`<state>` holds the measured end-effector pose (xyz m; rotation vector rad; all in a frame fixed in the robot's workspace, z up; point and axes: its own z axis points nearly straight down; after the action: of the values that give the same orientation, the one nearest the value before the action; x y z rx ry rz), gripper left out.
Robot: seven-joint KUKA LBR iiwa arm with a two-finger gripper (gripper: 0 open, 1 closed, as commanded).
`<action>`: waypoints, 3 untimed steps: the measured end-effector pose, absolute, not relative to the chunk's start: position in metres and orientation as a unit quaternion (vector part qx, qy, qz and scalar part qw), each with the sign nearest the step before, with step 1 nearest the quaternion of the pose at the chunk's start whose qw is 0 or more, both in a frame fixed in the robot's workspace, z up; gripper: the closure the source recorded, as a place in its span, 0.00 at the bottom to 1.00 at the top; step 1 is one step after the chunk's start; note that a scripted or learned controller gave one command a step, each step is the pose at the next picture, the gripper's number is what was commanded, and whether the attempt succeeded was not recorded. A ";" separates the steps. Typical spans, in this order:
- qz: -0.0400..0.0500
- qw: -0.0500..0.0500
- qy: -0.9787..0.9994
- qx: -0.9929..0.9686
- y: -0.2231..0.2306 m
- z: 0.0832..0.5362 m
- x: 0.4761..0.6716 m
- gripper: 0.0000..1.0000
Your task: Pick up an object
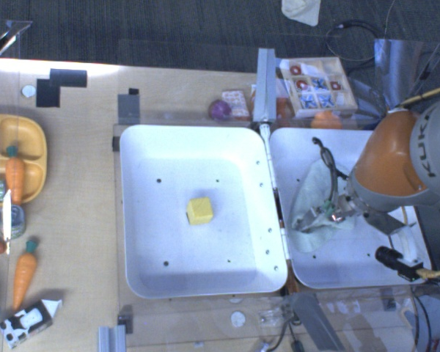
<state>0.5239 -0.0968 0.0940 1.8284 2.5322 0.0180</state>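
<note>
A small yellow block (pixel 200 211) lies near the middle of the left white bin (pixel 154 270). In the right bin (pixel 352 270) a pale grey, crumpled, cloth-like piece (pixel 313 189) lies against the left wall, with a dark curved strip (pixel 324 156) at its upper end. My gripper (pixel 331 213) is low in the right bin, at the lower right edge of that crumpled piece and seemingly touching it. The grey arm with its orange band (pixel 389 160) reaches in from the right and hides the bin floor behind it.
Left of the bins, a yellow divided tray (pixel 29 134) holds a carrot (pixel 13 178); another carrot (pixel 23 268) and a cow-patterned carton (pixel 29 320) lie nearer. A purple ball (pixel 220 110) and a picture box (pixel 319 85) sit behind the bins.
</note>
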 end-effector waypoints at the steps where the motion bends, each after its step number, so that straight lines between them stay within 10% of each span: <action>1: 0.006 0.008 0.764 0.646 -0.089 0.093 0.583 0.00; 3: -0.004 -0.010 0.842 0.539 -0.103 0.091 0.666 0.00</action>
<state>0.6657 -0.1028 0.0910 1.7053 2.6615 -0.0124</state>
